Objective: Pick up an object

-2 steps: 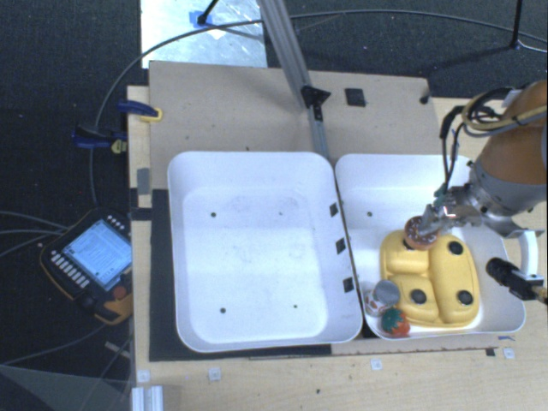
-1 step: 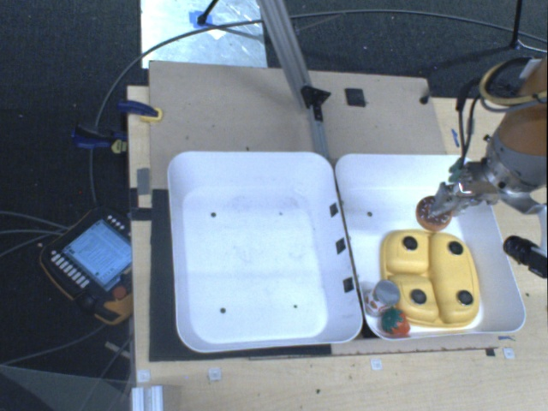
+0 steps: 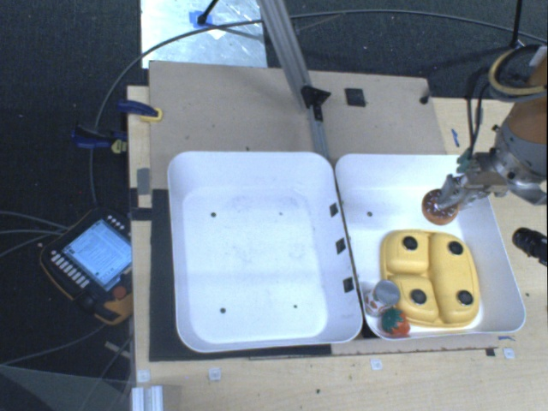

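Note:
My gripper (image 3: pixel 445 199) reaches in from the right over the back of the right bin (image 3: pixel 368 178). Its fingers are shut on a small brown round object (image 3: pixel 437 207) that sits at their tips, above the bin floor. Just in front of it lies a large yellow block (image 3: pixel 431 277) with several black dots on top. At the bin's front left corner stand a small grey cylinder (image 3: pixel 384 293) and a little orange and green piece (image 3: pixel 393 319).
The left bin (image 3: pixel 184 187) stands beside the right one, with black clips along the shared wall. A slanted metal pole (image 3: pixel 291 50) crosses behind the bins. A teach pendant (image 3: pixel 92 257) and cables lie off the bench to the left.

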{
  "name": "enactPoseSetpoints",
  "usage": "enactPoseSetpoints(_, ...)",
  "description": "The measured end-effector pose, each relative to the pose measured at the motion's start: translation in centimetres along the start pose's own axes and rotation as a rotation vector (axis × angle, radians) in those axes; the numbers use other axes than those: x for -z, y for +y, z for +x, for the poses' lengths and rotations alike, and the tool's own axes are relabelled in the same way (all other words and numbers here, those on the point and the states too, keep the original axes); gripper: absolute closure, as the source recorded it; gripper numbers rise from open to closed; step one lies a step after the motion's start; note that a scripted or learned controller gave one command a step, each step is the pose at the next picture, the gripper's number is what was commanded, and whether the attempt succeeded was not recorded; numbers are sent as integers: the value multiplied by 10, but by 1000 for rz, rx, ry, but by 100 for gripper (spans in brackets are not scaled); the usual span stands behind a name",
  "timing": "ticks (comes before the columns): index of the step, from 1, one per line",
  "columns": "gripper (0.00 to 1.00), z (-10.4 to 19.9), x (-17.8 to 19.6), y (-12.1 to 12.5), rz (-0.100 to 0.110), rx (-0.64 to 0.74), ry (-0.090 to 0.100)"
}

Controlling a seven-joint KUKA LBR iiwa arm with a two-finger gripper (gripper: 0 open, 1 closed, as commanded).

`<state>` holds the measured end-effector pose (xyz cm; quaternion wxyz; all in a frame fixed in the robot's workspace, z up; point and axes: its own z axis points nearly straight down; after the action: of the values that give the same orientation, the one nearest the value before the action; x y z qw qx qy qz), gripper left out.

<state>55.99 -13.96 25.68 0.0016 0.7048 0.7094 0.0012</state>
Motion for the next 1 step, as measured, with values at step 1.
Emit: enactPoseSetpoints(1, 100, 57, -14, 1, 2, 3, 2)
